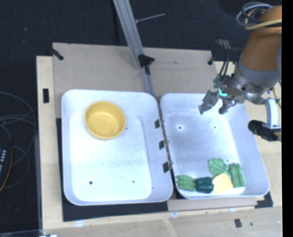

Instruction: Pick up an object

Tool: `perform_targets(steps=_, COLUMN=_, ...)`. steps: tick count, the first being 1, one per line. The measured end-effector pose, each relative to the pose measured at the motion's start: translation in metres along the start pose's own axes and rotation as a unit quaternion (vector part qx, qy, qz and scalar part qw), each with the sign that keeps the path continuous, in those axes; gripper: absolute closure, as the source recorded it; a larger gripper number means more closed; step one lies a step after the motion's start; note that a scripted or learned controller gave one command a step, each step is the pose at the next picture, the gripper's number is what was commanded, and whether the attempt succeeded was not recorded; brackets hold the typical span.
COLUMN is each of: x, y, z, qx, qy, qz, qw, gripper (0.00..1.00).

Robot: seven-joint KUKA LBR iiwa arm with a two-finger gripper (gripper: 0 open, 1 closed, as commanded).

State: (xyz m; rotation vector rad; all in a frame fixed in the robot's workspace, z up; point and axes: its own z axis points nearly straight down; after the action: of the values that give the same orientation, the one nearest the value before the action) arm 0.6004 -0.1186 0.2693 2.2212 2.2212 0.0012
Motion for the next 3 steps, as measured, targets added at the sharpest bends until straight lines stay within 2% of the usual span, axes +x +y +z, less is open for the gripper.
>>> perform_targets(steps=1, x=0.000, y=0.000, z=0.000, qx=0.000, qy=0.000, qz=0.000, qw=1.0000, gripper=0.00)
perform_targets(steps=3, x=-0.003, y=0.003, z=0.084, qx=0.002, qy=0.000, qz=0.000, qw=1.0000, gripper=0.00)
